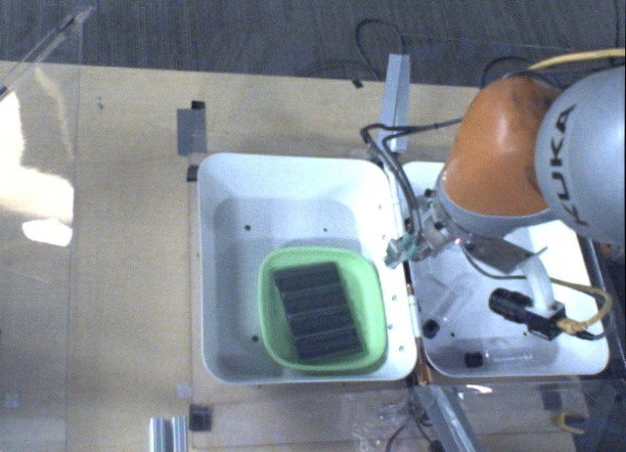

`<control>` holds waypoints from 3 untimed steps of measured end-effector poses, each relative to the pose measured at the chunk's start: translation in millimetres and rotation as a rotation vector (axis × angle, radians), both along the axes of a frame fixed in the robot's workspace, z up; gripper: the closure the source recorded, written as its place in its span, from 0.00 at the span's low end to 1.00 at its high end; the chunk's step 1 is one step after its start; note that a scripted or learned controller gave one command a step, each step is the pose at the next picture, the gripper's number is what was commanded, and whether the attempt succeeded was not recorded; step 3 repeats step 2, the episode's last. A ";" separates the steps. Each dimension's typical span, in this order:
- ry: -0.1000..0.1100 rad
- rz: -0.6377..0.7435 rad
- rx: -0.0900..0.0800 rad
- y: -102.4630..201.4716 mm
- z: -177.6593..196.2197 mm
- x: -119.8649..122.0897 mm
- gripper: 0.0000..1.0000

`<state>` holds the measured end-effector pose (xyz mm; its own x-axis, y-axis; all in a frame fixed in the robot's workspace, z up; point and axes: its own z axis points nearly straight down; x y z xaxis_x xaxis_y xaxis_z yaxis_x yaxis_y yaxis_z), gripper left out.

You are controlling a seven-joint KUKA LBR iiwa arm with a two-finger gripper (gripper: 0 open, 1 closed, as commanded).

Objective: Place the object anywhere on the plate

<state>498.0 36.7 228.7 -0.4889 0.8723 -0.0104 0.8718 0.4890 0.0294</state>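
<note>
— Dark ridged block point(315, 313), where is it?
— Lying flat on the green plate point(269, 289), inside the left bin point(225, 245).
— And the jaws?
— At the rim between the two bins, just beside the plate's far right corner; wide or narrow, I cannot tell

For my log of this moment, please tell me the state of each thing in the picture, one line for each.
green plate: flat in the left bin, bearing the dark ridged block
dark ridged block: lying on the plate
left bin: holds the plate
right bin: under the arm, small dark parts inside
arm: over the right bin
</note>
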 end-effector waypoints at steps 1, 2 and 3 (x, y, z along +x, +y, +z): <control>0.026 0.094 -0.006 15.8 -44.3 -8.4 1.00; 0.026 0.094 -0.006 15.7 -44.2 -8.4 0.00; 0.026 0.094 -0.006 15.7 -44.2 -8.4 0.00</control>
